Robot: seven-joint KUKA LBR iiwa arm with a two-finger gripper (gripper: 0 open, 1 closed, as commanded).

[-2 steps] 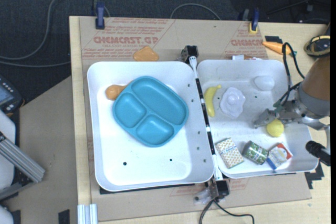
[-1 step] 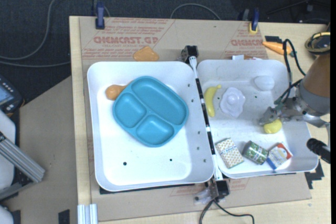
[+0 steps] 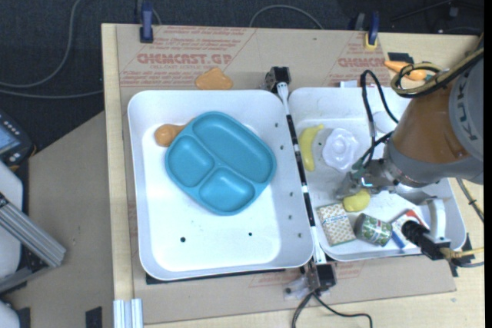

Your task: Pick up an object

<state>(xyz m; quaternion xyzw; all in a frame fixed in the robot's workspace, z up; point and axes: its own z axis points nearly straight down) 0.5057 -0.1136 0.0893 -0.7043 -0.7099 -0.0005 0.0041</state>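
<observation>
Camera view: small yellow lump (image 3: 356,202) (rounded, glossy) under hand (image 3: 361,182).

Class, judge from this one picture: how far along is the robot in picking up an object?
Done: the arm has reached into the right bin, and its hand sits low among the items, just above the small yellow object. In hand: nothing visibly lifted; every item lies on the bin floor. Left: close on an object, possibly that yellow one, and raise it.
</observation>
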